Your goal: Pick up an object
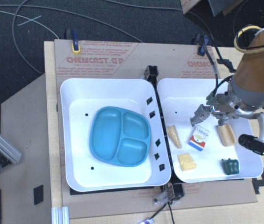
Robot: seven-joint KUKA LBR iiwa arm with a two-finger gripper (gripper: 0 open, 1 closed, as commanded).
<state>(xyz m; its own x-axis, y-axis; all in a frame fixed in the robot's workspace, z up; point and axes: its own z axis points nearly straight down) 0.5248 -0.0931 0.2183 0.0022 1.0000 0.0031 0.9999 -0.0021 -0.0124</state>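
My gripper (212, 118) hangs over the right bin (178, 92), its two fingers spread apart with nothing between them. Just below it lies a small white carton (199, 138) with red and blue print. A tan bread roll (225, 135) rests to the carton's right, under the right finger. Further left lies a pale breadstick-like piece (173, 136). A yellow cheese block (186, 162) sits near the bin's front edge, and a dark green pepper (230, 166) occupies the front right corner.
The left bin (76, 101) holds a blue divided plate (121, 136). A black divider (156, 120) runs between the bins. The arm's orange band (258, 59) looms over the right bin's far right side, and cables trail behind the bench.
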